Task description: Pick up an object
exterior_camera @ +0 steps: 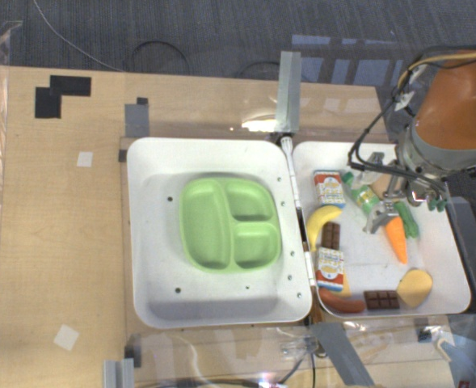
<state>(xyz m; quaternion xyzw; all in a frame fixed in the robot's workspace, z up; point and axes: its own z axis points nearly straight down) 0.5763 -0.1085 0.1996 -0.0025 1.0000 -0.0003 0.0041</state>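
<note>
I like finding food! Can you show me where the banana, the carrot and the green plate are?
banana (322, 220): camera view, on the middle of its yellow curve.
carrot (397, 241): camera view, on the orange body, below its green top.
green plate (208, 226): camera view, on the floor of its long left compartment.
</note>
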